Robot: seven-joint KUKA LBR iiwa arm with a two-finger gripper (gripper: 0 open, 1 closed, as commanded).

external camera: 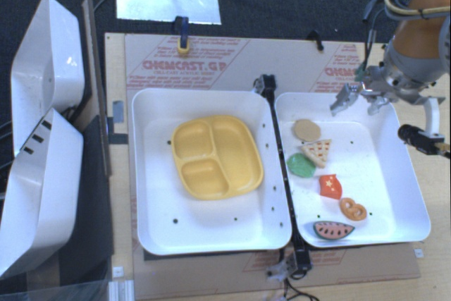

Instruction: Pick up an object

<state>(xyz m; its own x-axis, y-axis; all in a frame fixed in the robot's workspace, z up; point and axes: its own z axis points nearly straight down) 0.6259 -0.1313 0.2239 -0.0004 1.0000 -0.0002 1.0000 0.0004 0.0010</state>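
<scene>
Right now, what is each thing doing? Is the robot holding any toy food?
gripper: raised over the right bin's back rim, holding nothing
yellow tray: flat in the left bin
tan cookie: lying in the right bin
waffle wedge: lying flat
green piece: lying flat
red piece: lying flat
pretzel: lying flat
watermelon slice: lying flat

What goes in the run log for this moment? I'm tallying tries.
hand: above right bin's far edge, nothing visibly held | toys: six in right bin, untouched | yellow tray: in left bin | pick: not yet done
</scene>
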